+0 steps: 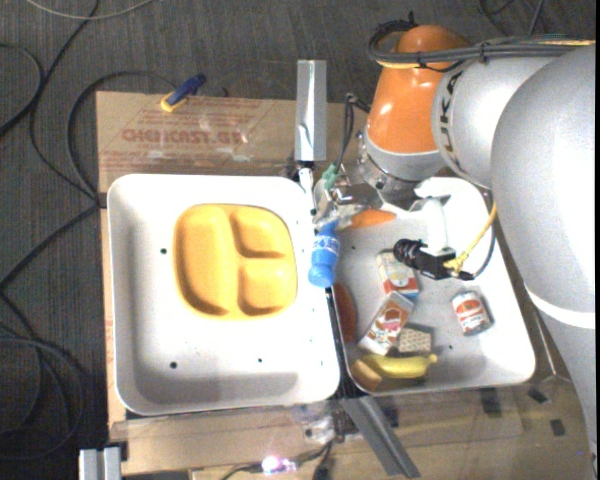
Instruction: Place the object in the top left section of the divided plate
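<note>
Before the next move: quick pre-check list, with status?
1. Blue bottle between the fingers of the gripper: cannot tell; it hangs just below the gripper.
2. Bottle over the left bin: not ok, it sits above the divider between the bins.
3. Yellow divided plate in the left bin: ok.
4. Top left section of the plate free: ok.
5. Path from bottle to plate clear: ok.
6. Banana and can away from the gripper: ok.

Blue bottle (323, 259) over bins' divide; yellow divided plate (236, 259) in left bin.
</note>
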`<control>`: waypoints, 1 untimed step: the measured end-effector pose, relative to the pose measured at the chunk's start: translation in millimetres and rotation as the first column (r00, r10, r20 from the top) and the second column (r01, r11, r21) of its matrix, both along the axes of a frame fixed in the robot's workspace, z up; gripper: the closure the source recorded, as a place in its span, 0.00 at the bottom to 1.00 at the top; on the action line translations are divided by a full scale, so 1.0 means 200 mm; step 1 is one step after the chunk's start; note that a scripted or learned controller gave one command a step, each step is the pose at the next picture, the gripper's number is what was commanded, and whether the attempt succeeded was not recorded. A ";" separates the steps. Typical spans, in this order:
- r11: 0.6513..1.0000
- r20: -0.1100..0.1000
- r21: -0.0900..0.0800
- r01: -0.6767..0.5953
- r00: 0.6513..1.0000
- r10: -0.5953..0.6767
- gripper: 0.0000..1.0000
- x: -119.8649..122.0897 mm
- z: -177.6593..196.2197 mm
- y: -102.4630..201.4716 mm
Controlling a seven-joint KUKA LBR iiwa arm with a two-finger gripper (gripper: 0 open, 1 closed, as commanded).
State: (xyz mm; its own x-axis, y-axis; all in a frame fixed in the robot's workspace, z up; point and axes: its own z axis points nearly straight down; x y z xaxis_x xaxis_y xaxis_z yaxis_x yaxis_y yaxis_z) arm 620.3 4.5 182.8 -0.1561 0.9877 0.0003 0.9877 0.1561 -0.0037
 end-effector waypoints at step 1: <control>0.997 0.001 -0.002 -0.083 0.997 0.083 0.00 0.03 0.00 0.12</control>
